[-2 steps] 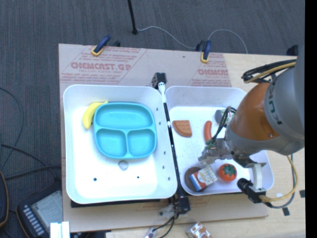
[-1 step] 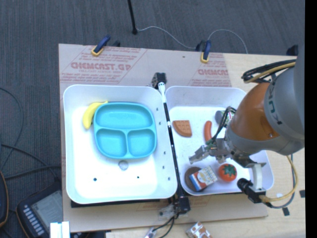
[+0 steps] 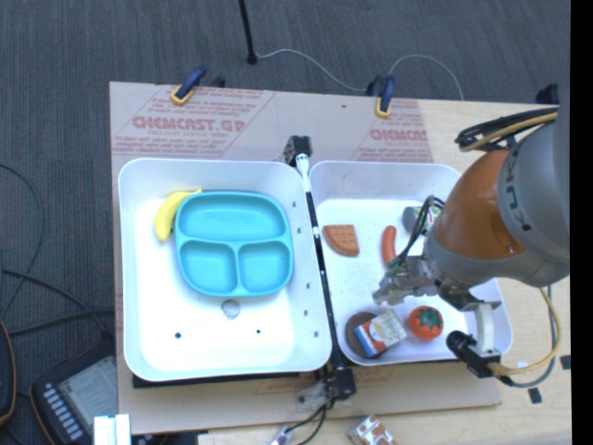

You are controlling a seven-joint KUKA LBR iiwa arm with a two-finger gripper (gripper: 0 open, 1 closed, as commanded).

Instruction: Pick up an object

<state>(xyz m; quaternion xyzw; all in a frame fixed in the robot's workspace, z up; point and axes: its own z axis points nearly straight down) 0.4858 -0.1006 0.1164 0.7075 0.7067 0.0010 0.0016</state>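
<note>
The grey arm [image 3: 505, 216] hangs over the right bin [image 3: 371, 176], its gripper [image 3: 400, 286], finger spread not discernible, just above a carton [image 3: 378, 332] and tomato [image 3: 426, 323] at the bin's front edge, sausage [image 3: 388, 243] behind.

Red "CHEMCAST GP" print, repeated on the flat brown cardboard sheet [image 3: 278, 109] behind the two white bins.

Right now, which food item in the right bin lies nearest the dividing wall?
The waffle, brown, top left; the sausage and tomato lie further right.
</note>
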